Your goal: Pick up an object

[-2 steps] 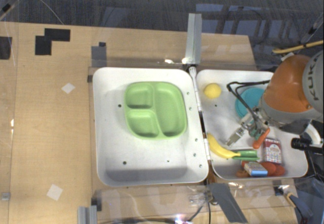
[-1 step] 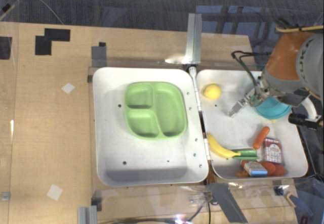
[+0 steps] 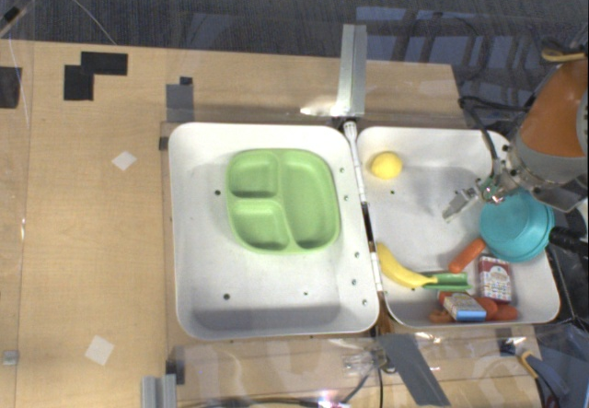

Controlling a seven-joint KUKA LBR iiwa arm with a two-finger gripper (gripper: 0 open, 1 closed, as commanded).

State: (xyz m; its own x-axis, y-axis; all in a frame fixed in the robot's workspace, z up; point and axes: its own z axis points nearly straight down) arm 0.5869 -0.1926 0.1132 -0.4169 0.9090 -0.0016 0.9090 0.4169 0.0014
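The right bin (image 3: 433, 167) holds a yellow lemon (image 3: 386, 165) at its far left and a banana (image 3: 403, 272) near the divider. Along its front lie a green stick (image 3: 451, 280), an orange carrot (image 3: 466, 255), a red-and-white carton (image 3: 495, 281) and a small blue-and-orange box (image 3: 463, 307). A teal bowl (image 3: 517, 227) sits at the right side. My gripper (image 3: 476, 199) hangs over the bin just left of and above the bowl's rim. It is open, with one grey finger (image 3: 456, 204) reaching left over bare bin floor and nothing between the fingers.
The left bin (image 3: 198, 213) holds a green sectioned tray (image 3: 281, 200). A metal post (image 3: 352, 75) rises behind the divider between the bins. The arm's orange band (image 3: 557, 111) is over the right bin's far right corner. Bare floor lies in the right bin's middle.
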